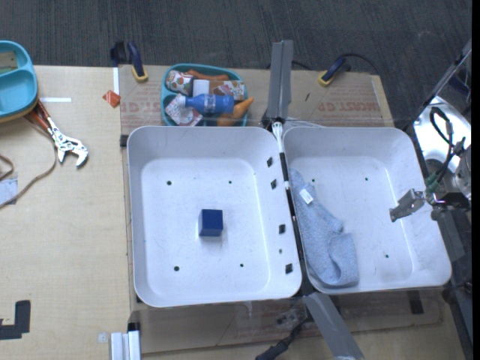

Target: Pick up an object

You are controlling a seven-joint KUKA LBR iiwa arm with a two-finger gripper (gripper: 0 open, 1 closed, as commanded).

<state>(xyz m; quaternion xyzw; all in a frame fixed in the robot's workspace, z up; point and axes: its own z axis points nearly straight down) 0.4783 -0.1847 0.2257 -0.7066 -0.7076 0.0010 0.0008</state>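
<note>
Camera view: a blue cube (211, 223) sits untouched in the left bin (150, 276), and a grey cloth (327, 242) lies in the right bin (405, 276). The pincer (409, 205) hovers at the right bin's edge, seemingly empty; whether it is open or closed is unclear. Nothing is picked yet.

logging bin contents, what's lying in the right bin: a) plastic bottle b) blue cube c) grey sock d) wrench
c, a grey sock lies along the left side of the right bin, while the blue cube sits alone in the left bin, the wrench lies on the bench and the bottle is in the small tub behind the bins.
</note>
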